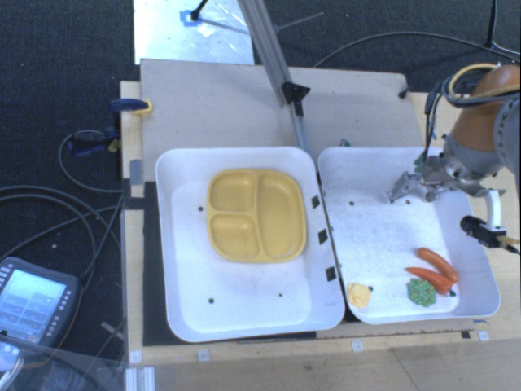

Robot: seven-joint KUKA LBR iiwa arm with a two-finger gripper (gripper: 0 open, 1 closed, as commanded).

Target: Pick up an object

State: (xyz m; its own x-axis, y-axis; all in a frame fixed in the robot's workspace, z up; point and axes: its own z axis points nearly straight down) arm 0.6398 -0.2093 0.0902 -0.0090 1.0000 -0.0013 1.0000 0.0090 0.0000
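while the hand (404, 189) hovers mid-bin — carrots (435, 269) hug the rim.

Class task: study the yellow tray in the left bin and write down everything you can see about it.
The yellow tray is a rounded-corner rectangle of what looks like matte plastic, moulded into three compartments: two smaller ones on the left, one above the other, and a taller one on the right. It lies flat and face up on the floor of the left bin, towards its upper middle, slightly rotated. Nothing lies in its compartments and nothing else touches it.
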